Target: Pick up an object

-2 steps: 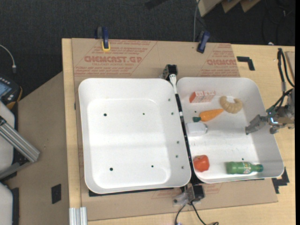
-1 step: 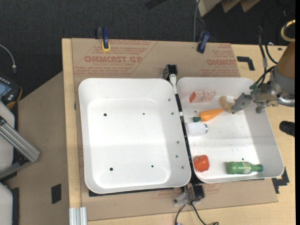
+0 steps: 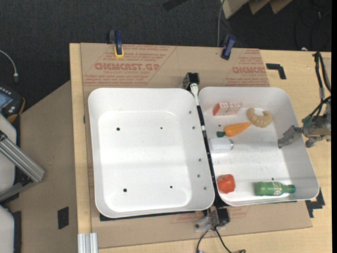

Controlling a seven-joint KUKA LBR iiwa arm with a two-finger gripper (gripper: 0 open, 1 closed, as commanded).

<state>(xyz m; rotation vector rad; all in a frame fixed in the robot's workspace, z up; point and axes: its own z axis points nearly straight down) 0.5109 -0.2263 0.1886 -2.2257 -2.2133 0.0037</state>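
The right bin (image 3: pixel 300 162) holds several items. A red-and-white box (image 3: pixel 227 108) lies at the back, with a tan bread piece (image 3: pixel 260 118) to its right. An orange carrot (image 3: pixel 237 129) lies below them, and a small white object (image 3: pixel 221 146) sits just below the carrot near the bin's left wall. At the front are a red tomato-like item (image 3: pixel 226 183) and a green bottle (image 3: pixel 274 188) lying on its side. My gripper (image 3: pixel 290 136) is at the bin's right wall, right of the carrot and bread and apart from them. Nothing is seen in its grasp.
The left bin (image 3: pixel 97 141) stands beside the right one on a cardboard-covered bench. Two blue clamps (image 3: pixel 117 40) (image 3: pixel 228 46) hold the board at the back edge. Cables hang at the far right (image 3: pixel 321 83).
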